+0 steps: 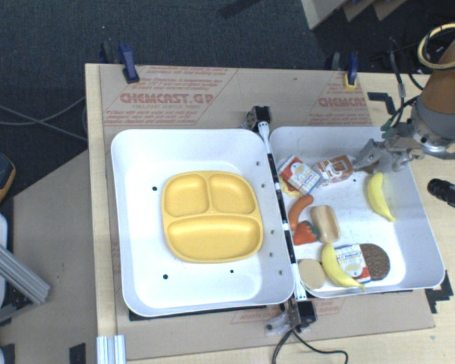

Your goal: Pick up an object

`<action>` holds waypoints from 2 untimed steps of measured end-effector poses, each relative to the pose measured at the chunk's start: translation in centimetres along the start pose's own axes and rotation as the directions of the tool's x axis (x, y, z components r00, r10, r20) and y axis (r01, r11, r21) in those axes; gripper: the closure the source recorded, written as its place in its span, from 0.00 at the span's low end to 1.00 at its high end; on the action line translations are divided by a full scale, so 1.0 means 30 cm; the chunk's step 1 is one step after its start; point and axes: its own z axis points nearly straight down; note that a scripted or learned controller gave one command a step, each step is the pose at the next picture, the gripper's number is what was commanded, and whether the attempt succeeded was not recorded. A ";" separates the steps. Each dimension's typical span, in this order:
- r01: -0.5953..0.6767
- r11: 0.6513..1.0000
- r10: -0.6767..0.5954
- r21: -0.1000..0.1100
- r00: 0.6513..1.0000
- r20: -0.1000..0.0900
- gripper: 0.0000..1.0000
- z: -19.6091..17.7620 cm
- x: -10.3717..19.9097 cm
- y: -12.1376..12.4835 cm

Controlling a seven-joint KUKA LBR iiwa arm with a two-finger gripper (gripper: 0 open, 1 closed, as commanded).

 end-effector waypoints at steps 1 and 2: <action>0.005 1.000 -0.005 -0.010 1.000 -0.007 0.00 0.153 0.010 -0.128; 0.005 1.000 -0.005 -0.014 1.000 0.000 1.00 0.114 0.003 -0.125</action>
